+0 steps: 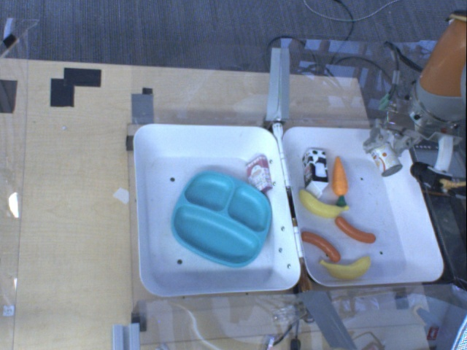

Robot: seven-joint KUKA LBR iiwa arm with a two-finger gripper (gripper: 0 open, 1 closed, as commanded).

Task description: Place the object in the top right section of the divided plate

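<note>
So there are two white bins side by side on the table. The left bin has one blue divided plate sitting in it, three sections, nothing on it. Just off the plate's upper right corner there's one small red and white packet lying against the bin's right wall, touching or nearly touching the plate rim.

The right bin has the toy food pile, six items by my count: two bananas (one in the middle, one near the front edge), two sausages ( and), one carrot standing lengthwise, and one black and white carton right beside the carrot. All bunched in the left half of that bin.

The gripper hangs over the back right part of the right bin, well apart from the food. Honestly can't tell its state from this angle, and I see nothing held in it.
</note>
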